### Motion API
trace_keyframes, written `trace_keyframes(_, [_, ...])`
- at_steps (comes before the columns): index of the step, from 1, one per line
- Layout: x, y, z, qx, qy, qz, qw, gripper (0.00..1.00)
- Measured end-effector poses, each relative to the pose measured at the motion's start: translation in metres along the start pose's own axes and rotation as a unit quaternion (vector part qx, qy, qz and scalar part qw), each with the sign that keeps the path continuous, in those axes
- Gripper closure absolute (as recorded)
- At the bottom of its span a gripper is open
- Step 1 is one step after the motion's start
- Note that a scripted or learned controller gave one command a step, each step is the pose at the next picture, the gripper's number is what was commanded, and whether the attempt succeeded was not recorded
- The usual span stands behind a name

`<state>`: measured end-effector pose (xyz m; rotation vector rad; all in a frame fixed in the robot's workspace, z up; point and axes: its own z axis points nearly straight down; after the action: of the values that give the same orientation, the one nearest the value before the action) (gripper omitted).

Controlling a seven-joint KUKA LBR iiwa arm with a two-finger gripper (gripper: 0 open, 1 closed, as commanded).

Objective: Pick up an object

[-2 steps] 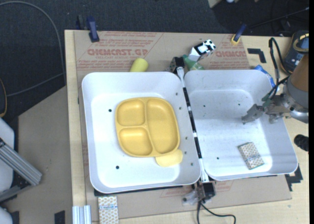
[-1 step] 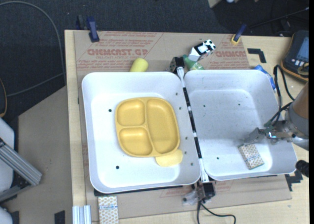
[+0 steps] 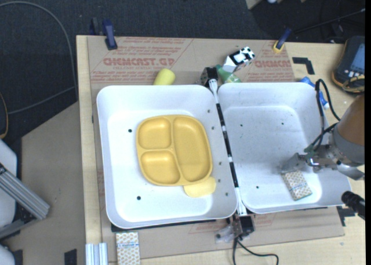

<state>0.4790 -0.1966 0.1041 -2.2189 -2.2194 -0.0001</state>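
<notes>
Resting on a cardboard-topped bench (image 3: 174, 55) over dark carpet: two white bins side by side. Lying in the left bin (image 3: 113, 142): a yellow divided plate (image 3: 174, 149), with a pale yellow piece (image 3: 200, 188) touching its near edge. Lying in the right bin (image 3: 261, 113), toward its near right corner: a small patterned packet (image 3: 297, 184). Hovering just beside the packet's far edge: the gripper (image 3: 307, 162); open or closed, cannot tell. Sitting beyond the bins: a yellow object (image 3: 164, 76) and a black-and-white toy (image 3: 240, 57).
</notes>
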Motion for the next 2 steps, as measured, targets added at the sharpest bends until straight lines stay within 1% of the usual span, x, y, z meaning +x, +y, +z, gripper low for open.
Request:
trace_keyframes(1, [0.017,0.111,0.006,-0.002,-0.001,-0.001,1.0000,0.00])
trace_keyframes(2, [0.025,0.040,-0.061,-0.001,-0.001,0.000,1.0000,0.00])
